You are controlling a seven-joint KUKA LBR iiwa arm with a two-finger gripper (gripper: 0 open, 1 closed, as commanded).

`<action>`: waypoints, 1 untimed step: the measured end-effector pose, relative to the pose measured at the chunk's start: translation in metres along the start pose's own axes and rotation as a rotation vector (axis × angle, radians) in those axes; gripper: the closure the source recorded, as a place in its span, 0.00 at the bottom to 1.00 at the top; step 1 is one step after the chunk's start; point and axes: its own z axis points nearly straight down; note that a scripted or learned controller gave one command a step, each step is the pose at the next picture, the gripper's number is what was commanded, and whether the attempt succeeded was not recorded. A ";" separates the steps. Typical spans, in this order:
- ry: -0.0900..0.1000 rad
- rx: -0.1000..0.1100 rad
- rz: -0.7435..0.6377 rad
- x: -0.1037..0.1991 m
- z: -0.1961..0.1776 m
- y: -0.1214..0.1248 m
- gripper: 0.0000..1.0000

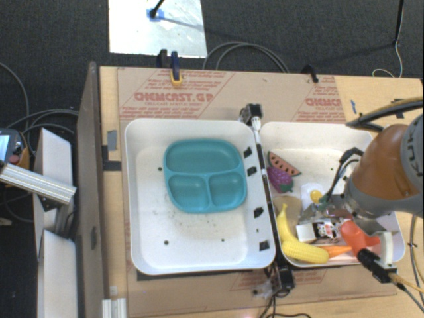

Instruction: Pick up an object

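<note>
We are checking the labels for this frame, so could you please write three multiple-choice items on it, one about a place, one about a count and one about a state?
1. Where does the teal three-compartment plastic tray lie?
A. in the left white bin
B. in the right white bin
C. on the brown board behind the bins

2. How many compartments does that tray have?
A. two
B. three
C. five

3. How does the yellow toy banana rest?
A. standing upright in the middle of the left bin
B. lying in the right bin beside the divider
C. lying on the teal tray

Answers:
1 A: the tray sits in the middle of the left white bin.
2 B: one wide compartment at the back and two smaller ones in front.
3 B: it lies in the right white bin near the divider, left of the gripper.
</note>
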 end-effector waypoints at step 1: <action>-0.001 -0.005 -0.001 0.000 -0.011 0.002 1.00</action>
